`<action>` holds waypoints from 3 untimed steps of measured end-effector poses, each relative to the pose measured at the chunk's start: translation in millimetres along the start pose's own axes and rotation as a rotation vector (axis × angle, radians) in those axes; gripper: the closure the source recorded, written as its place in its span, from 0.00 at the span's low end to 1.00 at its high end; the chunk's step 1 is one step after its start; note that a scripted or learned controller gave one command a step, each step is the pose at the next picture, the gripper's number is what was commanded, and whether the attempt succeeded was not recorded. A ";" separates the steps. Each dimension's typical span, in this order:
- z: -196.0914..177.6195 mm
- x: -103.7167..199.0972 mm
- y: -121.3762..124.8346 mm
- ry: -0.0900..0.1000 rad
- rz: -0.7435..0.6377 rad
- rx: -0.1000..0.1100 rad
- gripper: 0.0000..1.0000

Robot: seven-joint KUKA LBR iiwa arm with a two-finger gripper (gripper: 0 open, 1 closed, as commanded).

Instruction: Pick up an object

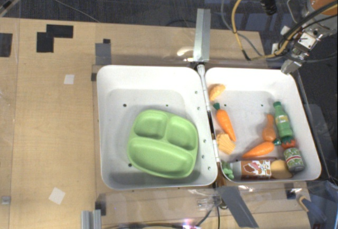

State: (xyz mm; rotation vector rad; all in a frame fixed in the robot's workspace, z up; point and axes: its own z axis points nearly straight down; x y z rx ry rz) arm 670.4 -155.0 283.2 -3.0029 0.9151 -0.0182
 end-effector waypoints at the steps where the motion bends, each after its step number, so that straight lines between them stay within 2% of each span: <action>1: -20.3 14.6 22.3 -0.005 -0.078 -0.001 1.00; 2: 70.5 -15.2 70.7 -0.011 -0.372 -0.002 1.00; 3: -21.8 27.7 40.8 -0.002 -0.165 0.000 1.00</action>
